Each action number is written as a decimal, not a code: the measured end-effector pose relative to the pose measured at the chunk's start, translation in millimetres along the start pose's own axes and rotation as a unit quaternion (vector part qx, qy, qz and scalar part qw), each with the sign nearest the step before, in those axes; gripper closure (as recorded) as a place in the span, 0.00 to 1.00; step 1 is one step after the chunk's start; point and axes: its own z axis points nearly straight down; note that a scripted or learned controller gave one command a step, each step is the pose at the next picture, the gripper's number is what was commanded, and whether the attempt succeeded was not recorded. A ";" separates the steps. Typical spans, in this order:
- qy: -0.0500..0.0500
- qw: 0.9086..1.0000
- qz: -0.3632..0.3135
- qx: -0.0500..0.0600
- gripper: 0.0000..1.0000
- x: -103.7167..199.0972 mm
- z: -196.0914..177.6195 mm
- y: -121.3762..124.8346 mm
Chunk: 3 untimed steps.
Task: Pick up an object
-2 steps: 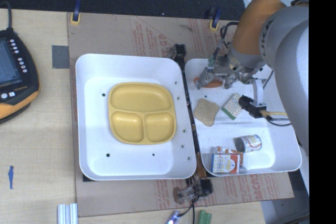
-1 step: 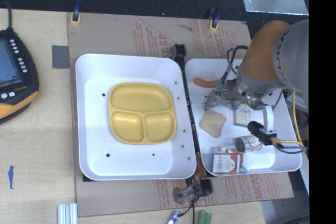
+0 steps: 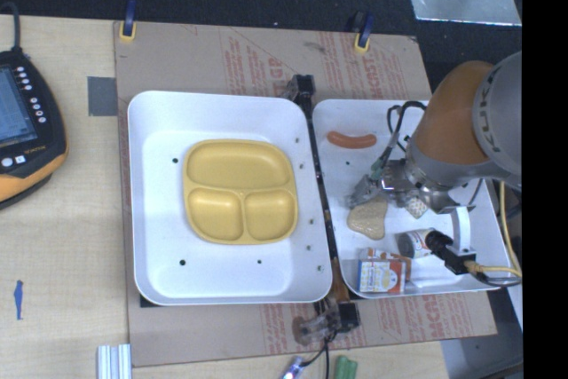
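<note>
Tool (image 3: 368,191) above one bread slice (image 3: 367,219), one sausage (image 3: 352,138).

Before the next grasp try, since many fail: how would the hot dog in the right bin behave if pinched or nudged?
The hot dog looks like a smooth, rounded toy sausage, so it may slip from a pinch. Lying flat on the right bin floor, it would probably roll if nudged from the side. It seems small and likely light.
</note>
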 end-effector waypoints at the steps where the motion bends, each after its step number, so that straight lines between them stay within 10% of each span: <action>1: 0.000 1.000 0.001 0.001 0.00 5.7 0.0 -7.3; 2: 0.001 1.000 0.001 0.001 0.00 9.4 0.0 -8.5; 3: 0.000 1.000 -0.001 0.002 1.00 8.5 -10.4 -8.2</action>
